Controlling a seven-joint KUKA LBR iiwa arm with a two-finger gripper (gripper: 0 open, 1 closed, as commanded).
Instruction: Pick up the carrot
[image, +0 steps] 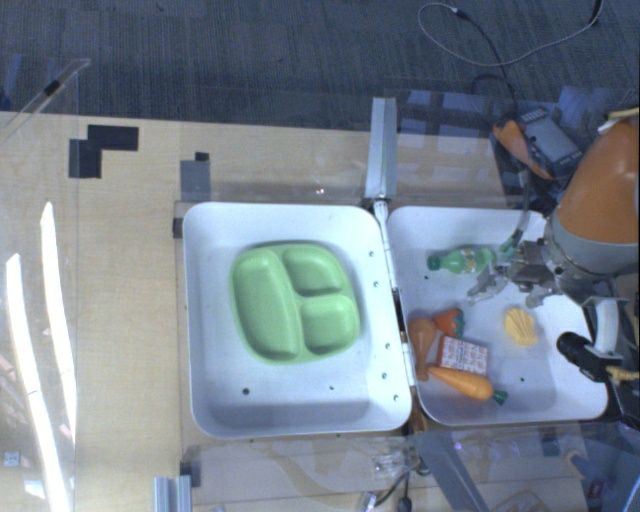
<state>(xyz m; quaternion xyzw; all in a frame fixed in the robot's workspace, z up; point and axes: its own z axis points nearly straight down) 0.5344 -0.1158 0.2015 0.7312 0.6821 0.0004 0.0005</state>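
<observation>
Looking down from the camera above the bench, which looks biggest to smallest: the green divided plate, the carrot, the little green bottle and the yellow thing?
1. Green divided plate, by far the largest.
2. Carrot and green bottle: similar length, too close to rank.
3. Yellow item, the smallest.

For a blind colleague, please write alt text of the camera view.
The carrot lies near the front edge of the right bin, beside a small red-and-white packet, while the gripper hangs over the bin's back part next to a green bottle. The left bin holds a green divided tray.
</observation>
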